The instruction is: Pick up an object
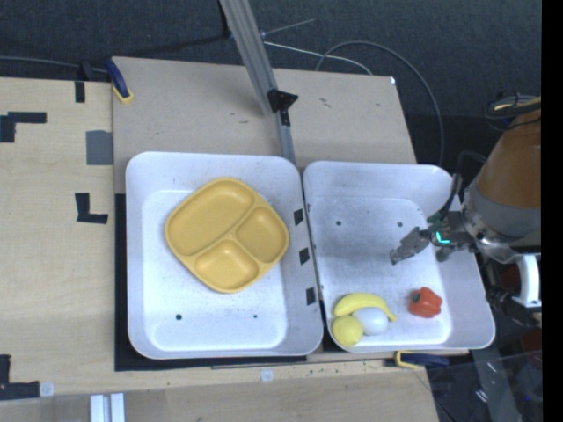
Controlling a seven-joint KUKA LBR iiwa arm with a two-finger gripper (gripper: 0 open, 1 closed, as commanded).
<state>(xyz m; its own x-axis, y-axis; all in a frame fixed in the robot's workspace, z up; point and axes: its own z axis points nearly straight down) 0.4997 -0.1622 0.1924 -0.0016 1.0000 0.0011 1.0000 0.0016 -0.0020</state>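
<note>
- Nearest the front edge of the right bin [466,323], a banana [362,303] is lying curved over a white egg-like ball [375,322], with a yellow lemon-like fruit [347,331] sitting just beside them at the bin's near-left corner; the three are touching or very nearly so.
- A little to the right of that cluster, apart from it, a small red pepper-like piece [426,302] is resting on the bin floor.
- Above the red piece, the pincer [406,251] is hanging over the middle of the right bin, pointing toward the left and slightly down. Nothing is showing between its fingers, and it is standing apart from all four items. The tip is looking like one dark wedge from here, so I cannot tell whether it is parted or pressed together.
- Behind it, a green-lit wrist part is glowing, and the arm [510,192] is reaching in from the right, its orange band bulking over the bin's right rim.
- In the left bin [141,236], a yellow divided plate [227,234] is lying flat, turned at an angle, near the far half.
- Farther back, on the worktop [352,121], a grey metal bar [251,42] is running slantwise down to the gap between the bins, and thin cables are looping over the far-right corner.
</note>
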